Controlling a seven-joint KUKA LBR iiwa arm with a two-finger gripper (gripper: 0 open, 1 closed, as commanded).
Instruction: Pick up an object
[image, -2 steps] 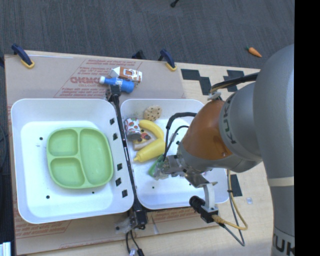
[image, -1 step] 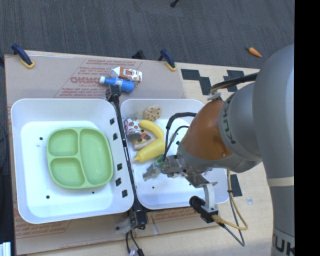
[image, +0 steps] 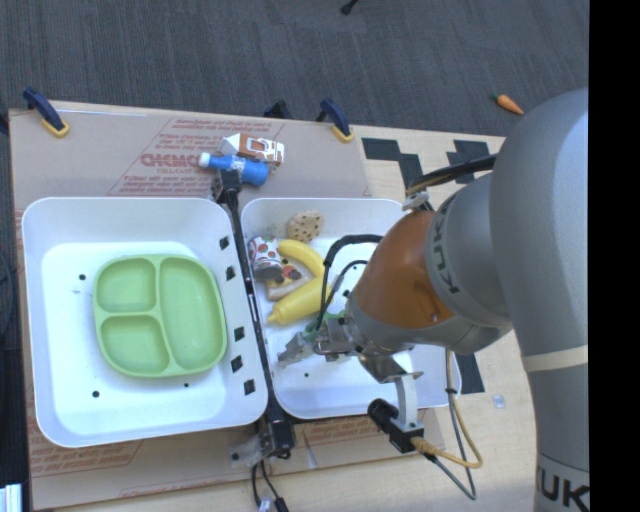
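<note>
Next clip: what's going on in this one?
A grey arm reaches from the right into the right bin, its end effector low over the bin floor just below two bananas. A cookie and a small packet lie further back. Nothing visibly sits in the end effector. The left bin holds a green divided plate.

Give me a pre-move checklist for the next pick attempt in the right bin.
1. Gripper over the right bin: ok.
2. Targets in that bin: two bananas, a cookie, a small printed packet: ok.
3. Object between the jaws: cannot tell.
4. Nearest banana clear of its neighbours: not ok, it touches the other banana.
5. Green divided plate away from the work, in the left bin: ok.
</note>
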